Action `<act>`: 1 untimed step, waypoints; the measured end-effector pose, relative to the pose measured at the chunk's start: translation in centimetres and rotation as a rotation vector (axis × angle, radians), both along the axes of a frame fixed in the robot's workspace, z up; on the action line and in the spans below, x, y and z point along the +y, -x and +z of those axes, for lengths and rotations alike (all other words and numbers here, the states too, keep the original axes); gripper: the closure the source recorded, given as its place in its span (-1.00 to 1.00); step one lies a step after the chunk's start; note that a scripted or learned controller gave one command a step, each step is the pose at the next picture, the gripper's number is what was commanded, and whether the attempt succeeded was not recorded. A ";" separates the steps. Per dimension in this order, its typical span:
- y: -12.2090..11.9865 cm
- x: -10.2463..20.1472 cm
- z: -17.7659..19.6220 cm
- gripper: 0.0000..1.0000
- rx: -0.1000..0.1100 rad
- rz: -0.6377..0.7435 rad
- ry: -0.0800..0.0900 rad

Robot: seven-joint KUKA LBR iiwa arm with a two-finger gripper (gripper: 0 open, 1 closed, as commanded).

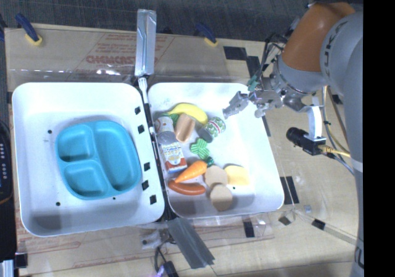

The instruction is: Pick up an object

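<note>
Wooden bench (321, 251) seen from above at a slant, bearing two shallow white bins side by side.

Left bin (37, 208): holds a blue divided tray (97, 158) with three compartments, lying flat near the bin's middle, long axis running from upper left to lower right.

Right bin (259, 165): crowded with toy food along its left half and near edge. Reaching in from the right — a grey arm (345, 41) with an orange band (311, 35), bent low over the bin's far right corner, wrist angled down and to the left. Gripper (236, 105) hanging above the upper right part of the bin, tips pointing left toward the pile; whether open or closed cannot be told, and nothing seen held.

Closest to the gripper, just below and left of it: a small green-and-white striped piece (215, 126), apart from the tips. Further left, a yellow banana (188, 111), curved, long axis roughly left to right. Under it, a tan bread-like roll (184, 127), tilted, touching the banana. Down the bin's left wall, a small bottle (171, 149), long axis running near to far. Green leafy piece (200, 149) beside it. Lower — an orange carrot (191, 171), pointing lower left, lying just above a red sausage (186, 188) that lies left to right. Near the front edge, two tan round pieces (218, 186) touching, with a pale yellow chunk (237, 174) just to their right.
</note>
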State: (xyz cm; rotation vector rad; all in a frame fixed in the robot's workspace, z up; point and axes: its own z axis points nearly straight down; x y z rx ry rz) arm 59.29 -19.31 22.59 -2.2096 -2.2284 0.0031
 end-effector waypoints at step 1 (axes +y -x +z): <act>-6.1 4.1 -12.1 -1.00 0.010 0.125 -0.005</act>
